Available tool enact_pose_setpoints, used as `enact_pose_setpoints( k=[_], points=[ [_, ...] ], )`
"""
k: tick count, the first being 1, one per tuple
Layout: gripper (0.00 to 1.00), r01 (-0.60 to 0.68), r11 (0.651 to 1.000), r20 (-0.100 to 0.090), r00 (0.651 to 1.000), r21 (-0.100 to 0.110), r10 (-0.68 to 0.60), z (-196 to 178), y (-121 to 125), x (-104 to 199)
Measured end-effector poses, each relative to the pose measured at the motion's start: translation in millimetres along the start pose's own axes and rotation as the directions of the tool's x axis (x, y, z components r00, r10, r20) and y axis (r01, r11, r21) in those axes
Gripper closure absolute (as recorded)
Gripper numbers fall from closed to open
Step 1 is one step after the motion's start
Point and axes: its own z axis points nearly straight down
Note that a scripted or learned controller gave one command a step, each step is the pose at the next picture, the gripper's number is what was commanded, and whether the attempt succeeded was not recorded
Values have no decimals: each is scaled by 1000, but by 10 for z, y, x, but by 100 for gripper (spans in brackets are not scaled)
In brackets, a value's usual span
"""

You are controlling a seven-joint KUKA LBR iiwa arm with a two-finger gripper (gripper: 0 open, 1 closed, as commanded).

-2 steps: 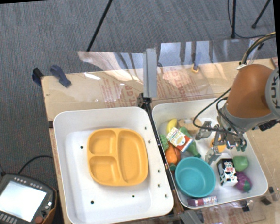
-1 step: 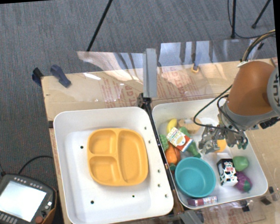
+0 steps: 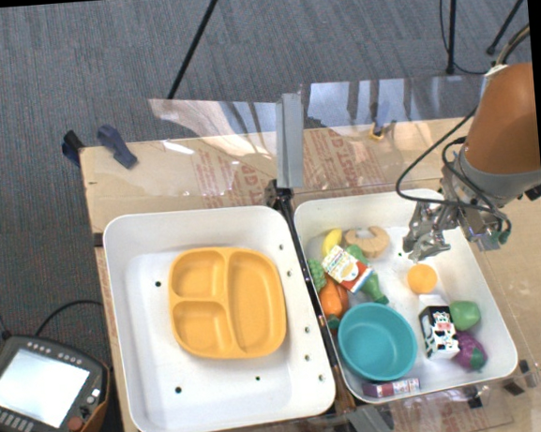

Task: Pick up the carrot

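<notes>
You are looking at a crowded right bin (image 3: pixel 497 313), and the crowding is the main risk. Nearest you, beside the teal bowl (image 3: pixel 376 340), are lying one small bottle (image 3: pixel 392 389), one cow-print carton (image 3: pixel 438 330), one purple piece (image 3: pixel 471 355) and one green piece (image 3: pixel 464 314). The carrot (image 3: pixel 332 301) is sitting just up and left of the bowl, wedged against the bin's left wall and touching one juice box (image 3: pixel 345 267), so a descending pincer is likely to be striking a neighbour or the wall, or closing on the box instead. One orange ball (image 3: pixel 422 278) is lying up and right of the bowl and could be mistaken for the target. Farther back are one banana (image 3: pixel 332 242) and one round bread slice (image 3: pixel 370 241). The pincer (image 3: pixel 426 241) is hanging beyond the ball, well apart from the carrot, its fingers spread and gripping nothing. One yellow divided plate (image 3: pixel 227 302) is sitting in the left bin (image 3: pixel 142 363).
</notes>
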Motion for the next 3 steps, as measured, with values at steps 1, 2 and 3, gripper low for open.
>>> enact_pose_setpoints(
  k=[1,2,3],
  points=[
    [0,0,1000,-6,1000,-2,0,36,6,16],
    [0,-71,997,-18,997,-5,71,874,-176,-10],
    [0,-167,986,-9,986,-2,167,821,80,119]
  ],
)
